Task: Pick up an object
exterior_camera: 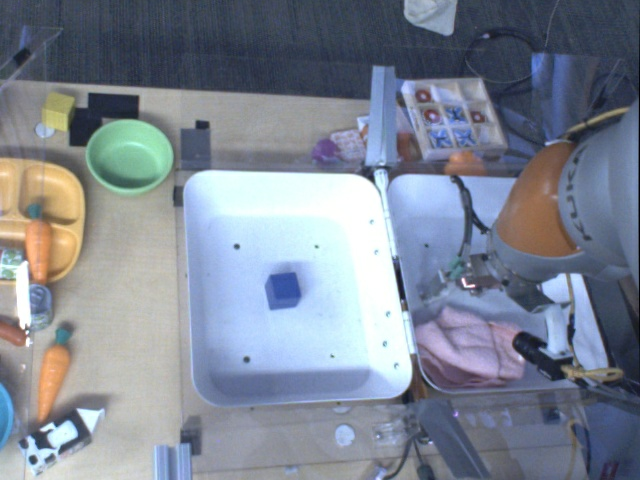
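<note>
Bins, two, side by side on the surface: left bin (pixel 215 368) holds a blue cube (pixel 283 289) near its middle; right bin (pixel 430 203) holds a pink cloth (pixel 468 350). My pincer (pixel 462 278) hovers just above the cloth; whether it is released or clenched I cannot tell. Best approach, I judge: descend vertically onto the cloth's raised fold before closing.

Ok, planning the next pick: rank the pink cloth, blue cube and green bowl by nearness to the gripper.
1. Pink cloth, right bin, just below the gripper.
2. Blue cube, middle of left bin.
3. Green bowl, on the bench, far left.
</note>
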`<state>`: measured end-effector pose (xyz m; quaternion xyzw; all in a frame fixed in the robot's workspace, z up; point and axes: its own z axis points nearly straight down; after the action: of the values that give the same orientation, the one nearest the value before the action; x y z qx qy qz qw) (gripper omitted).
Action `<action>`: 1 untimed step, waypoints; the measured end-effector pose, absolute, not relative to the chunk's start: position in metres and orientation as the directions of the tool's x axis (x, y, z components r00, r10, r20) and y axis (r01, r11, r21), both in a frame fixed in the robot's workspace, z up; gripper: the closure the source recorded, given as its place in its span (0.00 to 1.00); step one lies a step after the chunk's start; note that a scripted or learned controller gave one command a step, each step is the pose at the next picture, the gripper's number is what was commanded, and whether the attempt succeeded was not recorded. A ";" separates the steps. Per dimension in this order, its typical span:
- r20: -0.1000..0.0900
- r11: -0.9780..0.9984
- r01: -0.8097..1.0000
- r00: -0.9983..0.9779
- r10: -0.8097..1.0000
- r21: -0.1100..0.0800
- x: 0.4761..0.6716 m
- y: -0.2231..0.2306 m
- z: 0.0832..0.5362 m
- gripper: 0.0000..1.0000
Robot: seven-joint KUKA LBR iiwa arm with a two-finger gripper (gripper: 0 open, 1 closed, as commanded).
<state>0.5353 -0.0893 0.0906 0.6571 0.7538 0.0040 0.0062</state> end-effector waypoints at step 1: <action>-0.003 0.182 0.983 -0.182 0.983 0.008 0.672 -0.096 0.090 0.00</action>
<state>0.6717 -0.0961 0.0902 0.6396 0.7687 0.0022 0.0039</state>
